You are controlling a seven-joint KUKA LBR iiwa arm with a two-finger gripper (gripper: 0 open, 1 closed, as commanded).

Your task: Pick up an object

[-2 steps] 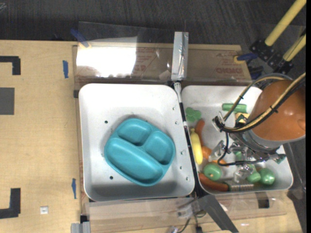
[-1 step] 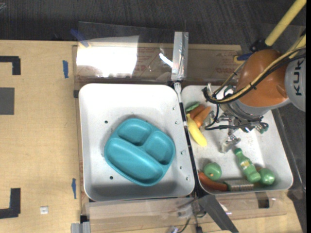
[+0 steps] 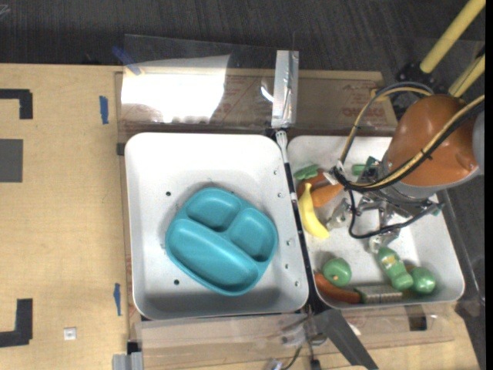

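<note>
Camera view: my gripper (image 3: 362, 220) sits low in the right bin (image 3: 447, 245); I can't tell its grip state. Banana (image 3: 312, 214) lies just beside it, green pieces (image 3: 400, 272) just below, presumably within reach.

Dark floor (image 3: 231, 6) behind tan bench (image 3: 54, 206)
</note>
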